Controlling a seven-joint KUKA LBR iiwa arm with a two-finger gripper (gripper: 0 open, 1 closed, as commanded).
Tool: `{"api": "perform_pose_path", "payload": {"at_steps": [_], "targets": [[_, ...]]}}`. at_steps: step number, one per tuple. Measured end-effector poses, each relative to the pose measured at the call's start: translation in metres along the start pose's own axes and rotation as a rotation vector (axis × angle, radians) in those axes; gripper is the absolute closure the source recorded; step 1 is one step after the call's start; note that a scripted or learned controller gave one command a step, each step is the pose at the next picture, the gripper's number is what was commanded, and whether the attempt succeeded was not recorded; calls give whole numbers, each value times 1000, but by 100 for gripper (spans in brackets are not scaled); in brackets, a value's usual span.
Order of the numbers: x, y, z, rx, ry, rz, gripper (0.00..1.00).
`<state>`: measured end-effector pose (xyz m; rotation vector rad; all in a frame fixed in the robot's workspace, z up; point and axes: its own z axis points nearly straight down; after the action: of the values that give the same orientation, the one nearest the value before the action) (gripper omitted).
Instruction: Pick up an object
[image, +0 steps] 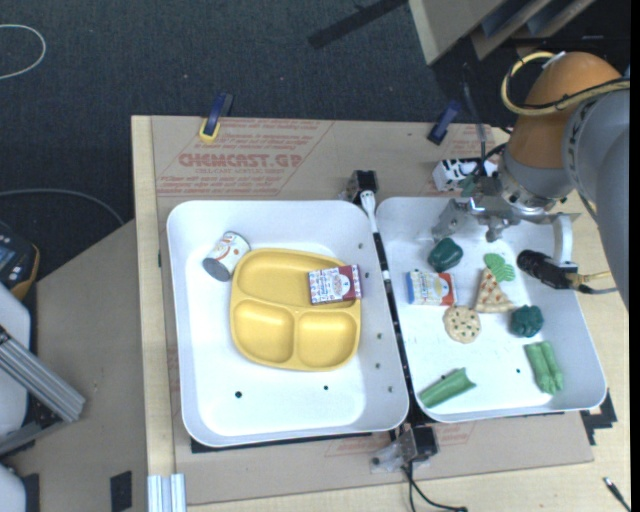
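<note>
We see the gripper (470, 222) low over the right bin's (580, 385) far end, its fingers spread wide around nothing, just beside a dark green toy (445, 253). A pizza slice (489, 293) and cookie (462, 324) lie nearer.

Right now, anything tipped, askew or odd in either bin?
Left bin: the small white cup with a printed face lies on its side against the yellow divided plastic tray, and a small red-and-white carton lies on the tray's upper right rim, askew. Right bin's toy foods look merely scattered.
</note>
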<state>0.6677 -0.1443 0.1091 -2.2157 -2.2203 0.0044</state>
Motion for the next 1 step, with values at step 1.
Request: {"api": "perform_pose_path", "payload": {"at_steps": [1], "targets": [[1, 0, 26, -1, -1, 0, 0]]}}
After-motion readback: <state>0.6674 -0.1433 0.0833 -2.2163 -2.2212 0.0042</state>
